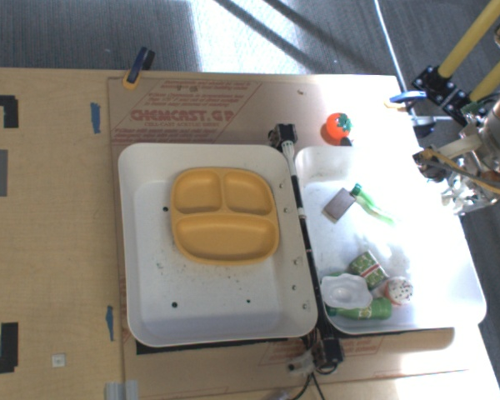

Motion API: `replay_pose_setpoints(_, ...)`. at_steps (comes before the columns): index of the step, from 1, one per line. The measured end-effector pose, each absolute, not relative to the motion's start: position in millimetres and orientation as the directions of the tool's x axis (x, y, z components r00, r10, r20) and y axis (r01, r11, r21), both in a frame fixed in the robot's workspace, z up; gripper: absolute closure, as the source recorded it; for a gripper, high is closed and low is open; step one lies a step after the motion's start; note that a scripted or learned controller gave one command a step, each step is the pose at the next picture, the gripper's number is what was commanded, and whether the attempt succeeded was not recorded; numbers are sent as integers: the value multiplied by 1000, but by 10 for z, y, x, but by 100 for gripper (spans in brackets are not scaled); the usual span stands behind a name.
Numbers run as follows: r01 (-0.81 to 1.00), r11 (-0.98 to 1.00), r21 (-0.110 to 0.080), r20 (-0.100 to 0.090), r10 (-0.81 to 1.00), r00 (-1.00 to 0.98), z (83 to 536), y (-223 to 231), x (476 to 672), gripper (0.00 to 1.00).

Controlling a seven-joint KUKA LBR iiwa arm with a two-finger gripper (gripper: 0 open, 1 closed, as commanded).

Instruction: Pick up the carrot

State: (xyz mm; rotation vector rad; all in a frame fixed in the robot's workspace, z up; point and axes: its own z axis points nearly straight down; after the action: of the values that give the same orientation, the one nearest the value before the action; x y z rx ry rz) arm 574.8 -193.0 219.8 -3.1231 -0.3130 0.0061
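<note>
Gripper (471, 182) sits at 3 o'clock in the view, over the far rim of the right bin (450, 248). Released or clenched, I cannot tell.

Carrot (337, 127): stubby orange piece with a green top, at the bin's 12 o'clock end, well apart from the gripper, toward its 10 o'clock. Inside or just past the rim, unclear.

I judge it a light, stiff, smooth toy that may roll. Best hold: across the orange body, below the green.
</note>
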Motion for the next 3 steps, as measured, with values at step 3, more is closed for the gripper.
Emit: replay_pose_setpoints(3,197,-980,-4,-3,197,980,2264,-2235,5426,100)
